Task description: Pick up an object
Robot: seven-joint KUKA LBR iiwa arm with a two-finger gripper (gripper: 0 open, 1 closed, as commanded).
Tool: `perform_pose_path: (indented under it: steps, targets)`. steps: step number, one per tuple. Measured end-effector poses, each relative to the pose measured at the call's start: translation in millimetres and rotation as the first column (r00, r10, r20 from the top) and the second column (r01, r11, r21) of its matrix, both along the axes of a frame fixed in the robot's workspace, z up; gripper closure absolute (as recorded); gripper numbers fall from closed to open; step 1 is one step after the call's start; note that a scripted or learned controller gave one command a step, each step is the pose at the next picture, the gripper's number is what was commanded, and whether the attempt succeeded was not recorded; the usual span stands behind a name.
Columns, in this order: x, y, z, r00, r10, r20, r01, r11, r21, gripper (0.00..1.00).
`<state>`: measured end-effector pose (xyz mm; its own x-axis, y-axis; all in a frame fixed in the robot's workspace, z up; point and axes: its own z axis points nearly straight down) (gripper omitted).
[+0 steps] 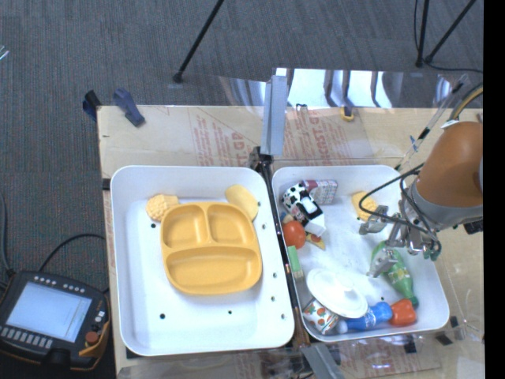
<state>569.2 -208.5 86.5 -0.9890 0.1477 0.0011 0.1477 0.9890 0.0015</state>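
Observation:
My gripper (388, 247) hangs low over the right side of the right bin (347, 174), below the orange wrist band (451, 164). Directly under it and partly hidden by it lies a green bottle-like object (401, 281). Whether the gripper touches it is unclear. Other objects in this bin are a black-and-white cow toy (301, 200), a red ball (293, 234), a white lid (338, 293), a blue piece (368, 319), an orange piece (403, 313), a patterned cup (319, 316) and a yellow item (364, 204).
The left bin (134, 290) holds a yellow bear-shaped divided plate (211, 248). A small can (324, 189) lies at the back of the right bin. A grey post (274, 117) stands behind the bins. A teach pendant (49, 316) lies on the floor at lower left.

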Motion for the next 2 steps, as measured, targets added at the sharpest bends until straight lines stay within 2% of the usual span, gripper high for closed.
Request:
perform_pose_path:
  steps: [1,2]
  targets:
    - [-8.2,1.1,0.8,0.998,0.061,0.0,-0.061,0.998,0.0,0.0]
    - [-6.3,3.7,10.9,0.998,0.066,0.002,-0.066,0.998,0.001,1.0]
